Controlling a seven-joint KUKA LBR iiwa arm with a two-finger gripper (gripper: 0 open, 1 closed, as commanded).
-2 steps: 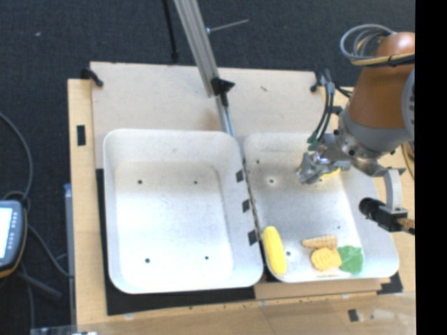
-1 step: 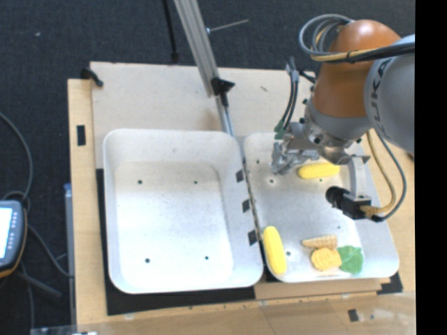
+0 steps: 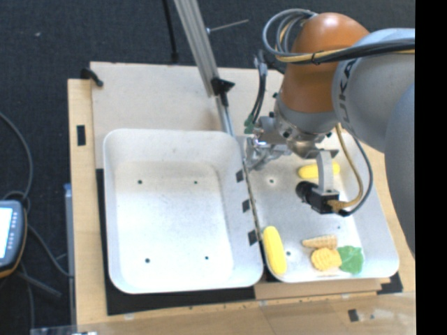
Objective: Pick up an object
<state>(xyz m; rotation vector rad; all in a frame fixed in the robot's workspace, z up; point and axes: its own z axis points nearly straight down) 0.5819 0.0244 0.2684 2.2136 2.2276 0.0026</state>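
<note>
Closest to the lens, along the near wall of the right bin (image 3: pixel 283 201), lie most of the candidates. A yellow oblong piece (image 3: pixel 274 250) lies at 7 o'clock in that bin, its long axis running away from the camera, just beside the wall shared with the left bin (image 3: pixel 174 208). At 5 o'clock sit three more things close together: a crinkled yellow piece (image 3: pixel 320 242), a round yellow piece (image 3: pixel 325 259) just below it, and a green leafy piece (image 3: pixel 351 259) touching the round one's right side. A further yellow lump (image 3: pixel 316 169) lies at 1 o'clock, partly hidden by the arm's hardware.

The gripper (image 3: pixel 255 153) hangs at the bin's 11 o'clock corner, near the dividing wall and well apart from the near cluster. Whether it is released or clenched I cannot tell; nothing shows in its grasp. Both bins rest on the pale desk (image 3: pixel 160 89).

All of these look like small plastic play food: probably light, stiff and rather smooth, so liable to slip or roll. The oblong piece seems the best target, taken across its narrow middle. The wall beside it leaves little room on that side, though.
</note>
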